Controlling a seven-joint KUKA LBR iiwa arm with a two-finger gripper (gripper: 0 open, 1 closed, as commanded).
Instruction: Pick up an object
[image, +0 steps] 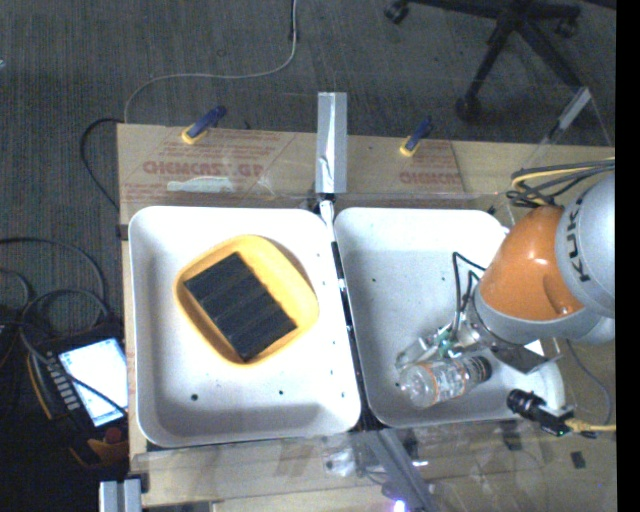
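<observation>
Dark carpet surrounds the bench (200, 160) and its two white bins. Near the right bin's (400, 260) front, a clear plastic bottle (440, 380) lies on its side, apparently just beneath the gripper (440, 345); whether the jaws are open or closed I cannot tell. A yellow dish holding a dark ribbed block (245, 297) sits in the left bin (160, 400).

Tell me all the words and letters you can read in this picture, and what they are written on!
"KU": big dark letters on the grey arm, just above its orange band; the rest is cut off.
Faded red printing on the brown board behind the left bin: too blurred to read.
More faded red printing on the board behind the right bin: too blurred to read.
The clear bottle has no readable label.
</observation>
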